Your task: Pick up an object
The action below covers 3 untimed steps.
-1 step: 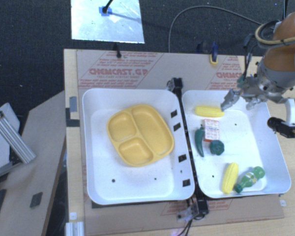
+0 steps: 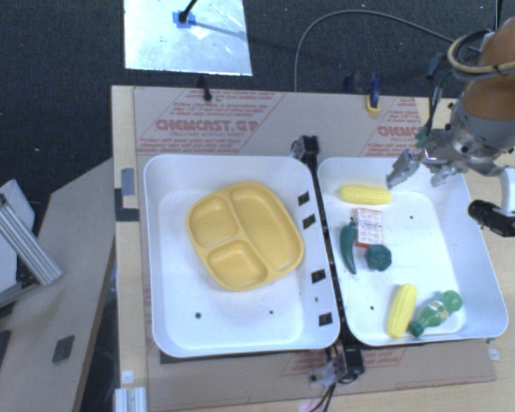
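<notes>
Nearest the camera, at about five o'clock in the right bin [image 2: 485, 303], a corn cob [image 2: 401, 309] lies on end beside a small green bottle [image 2: 435, 311], the two touching or nearly so; both look like light, hard plastic toys, smooth and apt to slip, and their closeness leaves little room for fingers between them. Toward the bin's middle, near the divider, a dark green pepper [image 2: 349, 247] lies just beside a round teal piece [image 2: 378, 257] and a small red-and-white packet [image 2: 369, 226]; this cluster looks crowded, and the flat packet would likely be hard to lift off the floor. Farther back, at about eleven o'clock in the same bin, a second corn cob [image 2: 366, 195] lies crosswise and apart from the rest, probably the easiest pick: stiff, light, best taken across its narrow middle. The left bin [image 2: 167, 230] holds a yellow divided tray [image 2: 245, 234]. Farthest, the claw [image 2: 412, 166] hovers above the right bin's back edge at about one o'clock, just right of that cob, gripping nothing; whether it is parted or closed cannot be told.
</notes>
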### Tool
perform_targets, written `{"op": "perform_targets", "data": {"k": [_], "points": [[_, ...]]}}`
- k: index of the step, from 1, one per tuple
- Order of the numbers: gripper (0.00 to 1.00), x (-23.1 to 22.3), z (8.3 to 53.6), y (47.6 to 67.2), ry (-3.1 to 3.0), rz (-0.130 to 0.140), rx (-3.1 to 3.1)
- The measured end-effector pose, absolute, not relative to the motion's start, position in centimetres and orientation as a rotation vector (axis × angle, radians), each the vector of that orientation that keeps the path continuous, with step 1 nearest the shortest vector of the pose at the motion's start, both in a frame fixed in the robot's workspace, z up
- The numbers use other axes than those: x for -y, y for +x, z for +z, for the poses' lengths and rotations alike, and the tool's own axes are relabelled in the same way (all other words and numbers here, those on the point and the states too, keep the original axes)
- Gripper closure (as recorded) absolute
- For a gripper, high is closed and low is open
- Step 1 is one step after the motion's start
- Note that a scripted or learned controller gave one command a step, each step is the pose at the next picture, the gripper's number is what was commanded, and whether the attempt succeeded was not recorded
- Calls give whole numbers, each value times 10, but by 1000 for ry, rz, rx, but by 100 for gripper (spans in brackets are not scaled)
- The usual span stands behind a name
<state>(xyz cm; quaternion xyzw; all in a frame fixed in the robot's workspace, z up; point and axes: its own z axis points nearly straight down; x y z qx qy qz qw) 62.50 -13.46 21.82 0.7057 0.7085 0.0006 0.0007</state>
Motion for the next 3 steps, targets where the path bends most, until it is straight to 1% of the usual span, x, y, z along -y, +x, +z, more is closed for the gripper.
{"op": "perform_targets", "data": {"k": [1,2,3], "points": [[0,126,172,624,2215,-1,-2229],[0,129,119,634,2215,-2,-2229],[0,128,87,637,2213,9,-2224]]}}
